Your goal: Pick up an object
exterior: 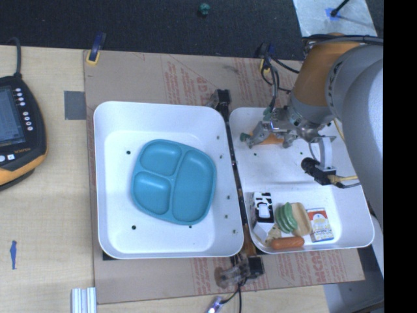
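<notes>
Overhead view of the bench. The left bin [111, 175] holds a blue divided plate [174, 181] lying flat near its middle. The right bin [352, 201] carries a cluster of small objects along its near edge: a black-and-white box [262, 208], a green ridged piece [285, 217] beside a tan block [300, 218], a red-and-white carton [319, 225] and an orange sausage [285, 243]. The gripper [277, 130] hangs over the far end of the right bin, well apart from that cluster; whether its fingers are spread or closed cannot be told. A handheld controller [16, 130] lies on the bench at far left.
</notes>
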`<state>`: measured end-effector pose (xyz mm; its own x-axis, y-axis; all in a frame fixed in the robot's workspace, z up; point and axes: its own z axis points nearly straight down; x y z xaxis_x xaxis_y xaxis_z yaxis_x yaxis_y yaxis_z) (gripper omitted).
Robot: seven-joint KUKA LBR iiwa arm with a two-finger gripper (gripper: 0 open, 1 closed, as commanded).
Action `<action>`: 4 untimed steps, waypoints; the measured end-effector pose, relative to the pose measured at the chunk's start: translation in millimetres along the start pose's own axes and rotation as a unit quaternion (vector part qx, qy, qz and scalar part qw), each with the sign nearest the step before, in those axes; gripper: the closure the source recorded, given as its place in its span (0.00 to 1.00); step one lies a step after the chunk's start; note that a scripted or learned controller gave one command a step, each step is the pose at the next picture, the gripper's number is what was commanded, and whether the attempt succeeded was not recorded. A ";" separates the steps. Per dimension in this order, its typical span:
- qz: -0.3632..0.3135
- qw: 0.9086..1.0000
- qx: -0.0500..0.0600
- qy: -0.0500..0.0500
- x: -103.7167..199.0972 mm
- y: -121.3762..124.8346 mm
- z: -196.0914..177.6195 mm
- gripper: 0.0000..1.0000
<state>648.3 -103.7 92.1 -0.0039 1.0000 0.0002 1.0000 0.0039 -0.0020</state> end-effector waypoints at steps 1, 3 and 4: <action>0.000 1.000 0.000 0.000 5.1 8.1 -3.4 0.00; 0.000 1.000 0.001 0.000 2.4 7.7 0.2 0.00; 0.000 1.000 0.002 0.000 7.4 7.6 0.3 0.00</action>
<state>655.9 -96.3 91.7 -0.0046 1.0000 0.0009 1.0000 0.0046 -0.0051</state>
